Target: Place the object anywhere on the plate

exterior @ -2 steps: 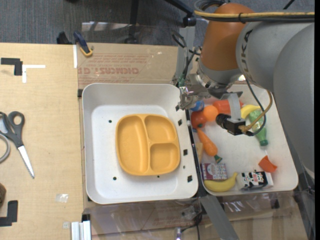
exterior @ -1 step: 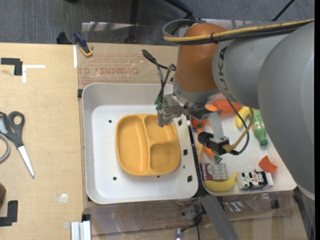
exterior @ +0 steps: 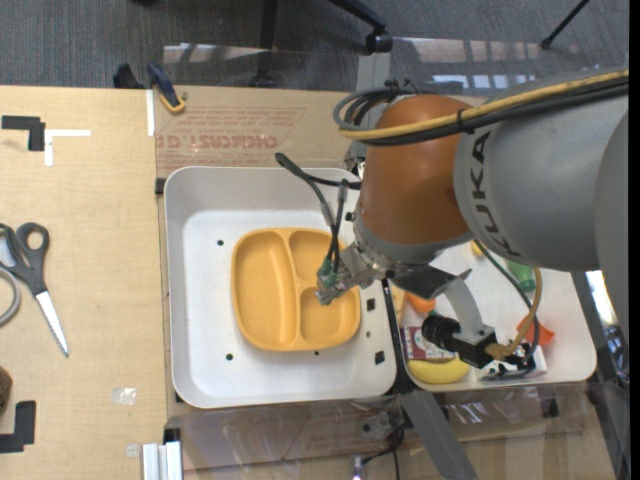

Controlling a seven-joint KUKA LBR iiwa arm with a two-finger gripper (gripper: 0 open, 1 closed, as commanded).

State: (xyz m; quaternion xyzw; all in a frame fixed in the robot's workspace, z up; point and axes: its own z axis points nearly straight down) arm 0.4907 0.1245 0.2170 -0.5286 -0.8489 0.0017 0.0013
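Observation:
A yellow divided plate (exterior: 285,288) lies in the left white bin (exterior: 195,298). My gripper (exterior: 330,286) hangs low over the plate's right compartments, close to its right rim. The grey arm with its orange band (exterior: 420,178) reaches in from the right and hides the gripper's upper part. A small green and grey bit shows at the gripper's tip, and I cannot tell whether it is a held object or part of the tool.
The right bin (exterior: 560,363) holds a banana (exterior: 440,371), a red and white packet (exterior: 422,344) and a green item (exterior: 520,270), mostly hidden under the arm. Scissors (exterior: 35,278) lie on the wooden bench to the left. Cardboard (exterior: 250,133) sits behind the bins.

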